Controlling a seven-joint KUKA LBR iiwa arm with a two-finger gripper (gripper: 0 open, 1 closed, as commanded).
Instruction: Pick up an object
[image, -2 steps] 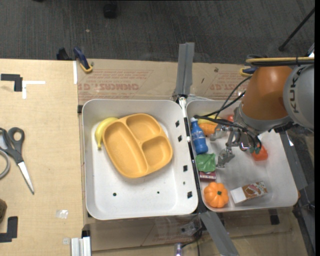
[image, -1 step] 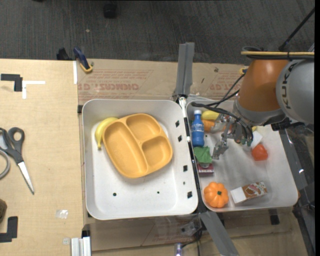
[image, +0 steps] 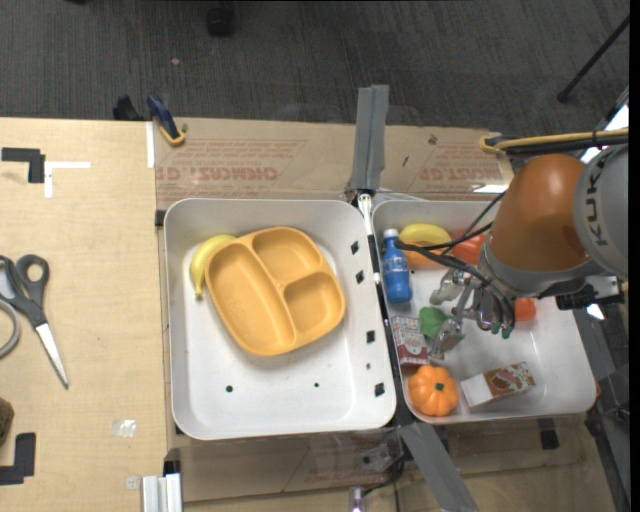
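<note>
While the arm reaches in from the right, the scene reads as follows.

Arm: grey KUKA arm with its orange band (image: 535, 215) over the right bin (image: 565, 400).
Gripper: the gripper (image: 455, 315) hangs low in the middle of the right bin, its metal fingers (image: 447, 337) spread apart with nothing between them.
Green object: a small green item (image: 430, 322) lies just beside the fingers, on their left; whether they touch it cannot be told.
Blue bottle: a blue bottle (image: 396, 268) with a white cap lies along the left wall of the right bin.
Pumpkin: a small orange pumpkin (image: 434, 390) sits at the bin's near edge.
Carton: a small printed carton (image: 497, 384) lies tilted, just right of the pumpkin.
Packet: a red and white packet (image: 409, 340) lies between bottle and pumpkin.
Yellow fruit: a yellow piece (image: 424, 235) rests at the far wall.
Left bin: the left bin (image: 275, 405) holds a yellow divided plate (image: 272, 288), with a banana (image: 204, 258) against its left rim.
Bench: scissors (image: 35, 310) lie well apart, at far left.
</note>
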